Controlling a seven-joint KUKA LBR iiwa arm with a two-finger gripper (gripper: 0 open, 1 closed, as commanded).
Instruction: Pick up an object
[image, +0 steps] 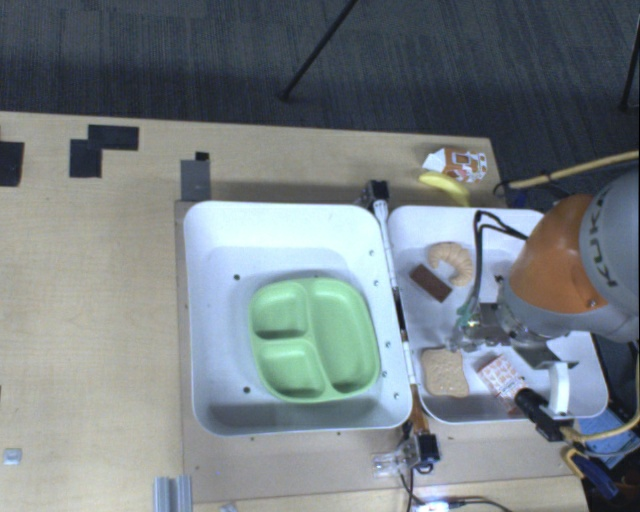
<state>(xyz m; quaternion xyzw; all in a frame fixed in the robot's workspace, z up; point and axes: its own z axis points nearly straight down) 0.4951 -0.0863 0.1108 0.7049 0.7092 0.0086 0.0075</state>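
Observation:
The right bin (497, 222) holds a tan croissant-like pastry (451, 260), a dark brown bar (432, 284), a slice of toast (445, 371) and a small red-and-white packet (500, 375). The arm's grey and orange wrist (560, 275) hangs over this bin. My gripper (472, 328) reaches down in the bin's middle, just above the toast and left of the packet. Nothing is visibly lifted.
The left bin (220, 300) holds a green divided plate (313, 338). A yellow banana-like toy (443, 184) and a small orange-white packet (460, 161) lie on the bench behind the right bin. Cables run along the bench's front right.

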